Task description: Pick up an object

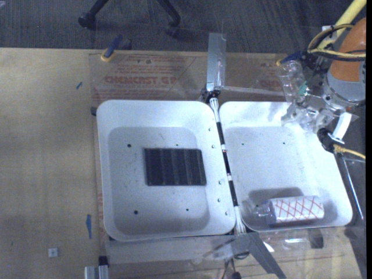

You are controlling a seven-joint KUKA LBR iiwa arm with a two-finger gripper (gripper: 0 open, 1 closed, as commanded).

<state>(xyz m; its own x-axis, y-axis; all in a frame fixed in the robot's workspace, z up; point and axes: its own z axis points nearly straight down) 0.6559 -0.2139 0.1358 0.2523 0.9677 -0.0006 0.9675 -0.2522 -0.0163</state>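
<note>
**Waiting on the first grab**

Hovering over the far right corner of the right bin (325, 156), my gripper (306, 116) has nothing I can make out between its fingers; whether they stand open or closed, I cannot tell. The only object there, a clear bottle with a red-patterned label (289, 209), lies on its side along the near wall, well apart. The pick remains entirely ahead.

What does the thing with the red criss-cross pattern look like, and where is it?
Find the right-hand shallow white bin. Along its near edge lies a clear plastic bottle with a red-and-white criss-cross label, on its side. The other bin's thing is a flat dark ridged rectangle.
</note>
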